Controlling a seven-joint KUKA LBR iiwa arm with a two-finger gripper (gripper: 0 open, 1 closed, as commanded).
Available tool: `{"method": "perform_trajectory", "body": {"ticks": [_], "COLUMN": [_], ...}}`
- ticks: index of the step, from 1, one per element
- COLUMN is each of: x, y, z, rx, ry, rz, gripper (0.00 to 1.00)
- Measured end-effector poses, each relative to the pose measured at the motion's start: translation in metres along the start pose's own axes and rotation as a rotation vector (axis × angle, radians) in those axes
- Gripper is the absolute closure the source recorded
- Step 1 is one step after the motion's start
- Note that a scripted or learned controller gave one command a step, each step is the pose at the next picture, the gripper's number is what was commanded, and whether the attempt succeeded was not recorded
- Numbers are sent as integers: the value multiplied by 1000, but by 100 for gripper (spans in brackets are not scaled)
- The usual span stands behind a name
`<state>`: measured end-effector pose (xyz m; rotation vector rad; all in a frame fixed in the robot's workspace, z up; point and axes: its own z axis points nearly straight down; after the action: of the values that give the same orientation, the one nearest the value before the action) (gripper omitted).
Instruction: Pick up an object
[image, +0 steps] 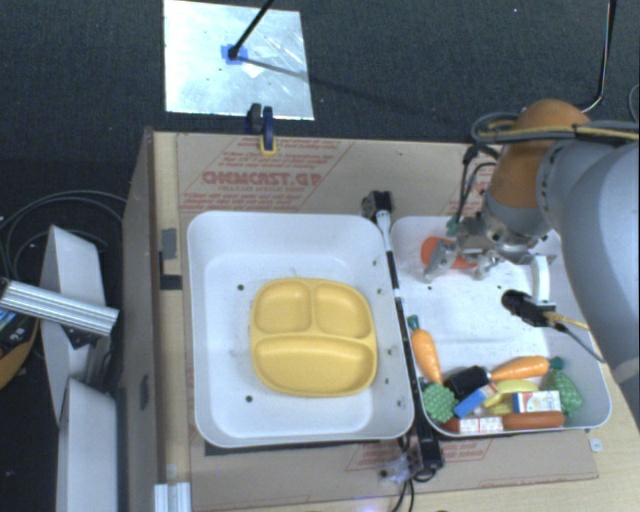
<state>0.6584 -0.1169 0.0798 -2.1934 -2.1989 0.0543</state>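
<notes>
My gripper (460, 266) hangs low over the far left corner of the right bin (470, 320), its fingers spread open. A small orange-red toy (438, 247) lies on the bin floor right beside the left finger (434, 266), partly hidden behind the gripper body. I see nothing clamped between the fingers. An orange carrot (427, 355) lies against the bin's left wall, nearer the front.
A pile of toy food fills the right bin's front: a green piece (437, 402), a black piece (467, 380), a blue block (470, 403), a yellow banana (515, 385), a white-and-red box (537, 402). The left bin (220, 300) holds a yellow divided plate (313, 335).
</notes>
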Motion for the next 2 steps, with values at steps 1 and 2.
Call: {"method": "perform_trajectory", "body": {"ticks": [1, 2], "x": [12, 12], "y": [0, 0], "z": [0, 0], "rx": [-1, 0], "ry": [-5, -4], "rz": [2, 1], "gripper": [0, 0]}}
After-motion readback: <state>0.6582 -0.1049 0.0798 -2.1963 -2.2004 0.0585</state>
